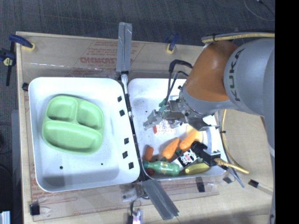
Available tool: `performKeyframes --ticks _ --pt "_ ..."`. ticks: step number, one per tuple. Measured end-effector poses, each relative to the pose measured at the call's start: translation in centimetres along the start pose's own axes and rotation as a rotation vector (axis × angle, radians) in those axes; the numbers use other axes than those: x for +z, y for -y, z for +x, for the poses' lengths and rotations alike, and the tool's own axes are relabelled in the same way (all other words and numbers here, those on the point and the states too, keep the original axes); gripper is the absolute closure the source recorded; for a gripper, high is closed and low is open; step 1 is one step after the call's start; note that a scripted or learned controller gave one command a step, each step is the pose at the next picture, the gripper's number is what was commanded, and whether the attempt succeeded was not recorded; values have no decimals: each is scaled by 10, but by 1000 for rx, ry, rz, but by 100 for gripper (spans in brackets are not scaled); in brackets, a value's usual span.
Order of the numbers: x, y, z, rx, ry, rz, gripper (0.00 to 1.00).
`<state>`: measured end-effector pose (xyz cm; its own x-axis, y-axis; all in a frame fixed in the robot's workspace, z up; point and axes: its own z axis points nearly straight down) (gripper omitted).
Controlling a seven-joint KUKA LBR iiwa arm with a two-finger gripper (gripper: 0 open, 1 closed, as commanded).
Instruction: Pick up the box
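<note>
My gripper (pixel 158 119) hangs low over the middle of the right bin (pixel 140 90), under the grey and orange arm. Directly beneath it lies a flat white box with red print (pixel 165 129), partly covered by the gripper. I cannot tell whether the gripper touches it. A second small box with a black, white and pink label (pixel 188 158) lies nearer the bin's front right corner, apart from the gripper.
Two orange carrots (pixel 170 147) (pixel 188 138), a green bottle (pixel 163 167), a yellow piece (pixel 197 169) and a small red-orange piece (pixel 148 152) crowd the right bin's front. The left bin (pixel 70 171) holds a green divided tray (pixel 74 123).
</note>
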<state>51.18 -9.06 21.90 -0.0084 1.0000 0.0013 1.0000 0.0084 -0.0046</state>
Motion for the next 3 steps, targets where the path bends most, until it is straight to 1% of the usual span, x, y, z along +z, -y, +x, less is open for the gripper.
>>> performKeyframes --ticks 1,2,3 --pt "85 -30 -88 87 1 1 0" --pt "97 -14 -86 281 -2 0 0" --pt "122 -50 -71 258 3 -10 0"
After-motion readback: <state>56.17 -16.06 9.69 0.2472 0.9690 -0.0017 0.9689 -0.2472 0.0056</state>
